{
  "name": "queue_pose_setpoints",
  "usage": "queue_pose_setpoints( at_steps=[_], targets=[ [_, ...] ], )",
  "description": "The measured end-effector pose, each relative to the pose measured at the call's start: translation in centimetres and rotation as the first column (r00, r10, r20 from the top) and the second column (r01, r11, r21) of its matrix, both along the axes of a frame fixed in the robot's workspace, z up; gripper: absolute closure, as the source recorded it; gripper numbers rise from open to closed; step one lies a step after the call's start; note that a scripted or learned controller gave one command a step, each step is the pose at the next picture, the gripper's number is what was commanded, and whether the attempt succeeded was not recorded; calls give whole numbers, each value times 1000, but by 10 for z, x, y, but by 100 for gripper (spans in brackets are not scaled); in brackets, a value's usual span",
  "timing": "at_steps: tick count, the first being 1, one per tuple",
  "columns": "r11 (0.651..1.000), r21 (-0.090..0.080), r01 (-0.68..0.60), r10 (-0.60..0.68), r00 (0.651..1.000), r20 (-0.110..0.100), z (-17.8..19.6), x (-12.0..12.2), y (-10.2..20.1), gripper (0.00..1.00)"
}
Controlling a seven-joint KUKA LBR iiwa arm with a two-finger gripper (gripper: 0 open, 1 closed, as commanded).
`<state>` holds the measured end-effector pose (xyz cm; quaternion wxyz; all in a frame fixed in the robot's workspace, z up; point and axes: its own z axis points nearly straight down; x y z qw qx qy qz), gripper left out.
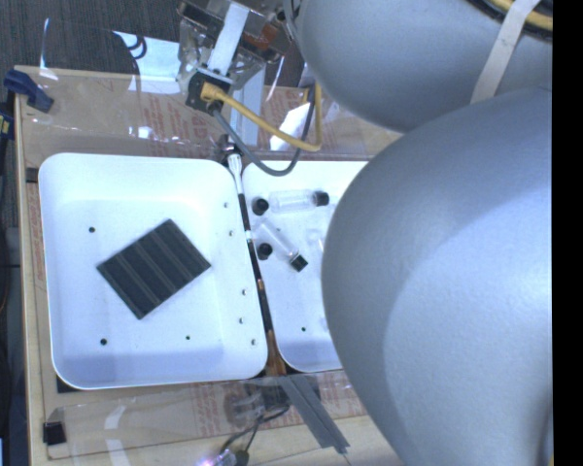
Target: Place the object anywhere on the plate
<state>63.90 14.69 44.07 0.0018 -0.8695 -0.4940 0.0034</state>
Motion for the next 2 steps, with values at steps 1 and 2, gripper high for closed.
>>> queue_pose_setpoints(
  at_steps=[1, 2],
  targets=[
    [979, -3, 202, -202, 979, -1, -47, -90, 73, 100],
    [990, -2, 139, -139, 990, 0, -36, -10, 73, 100]
  ],
)
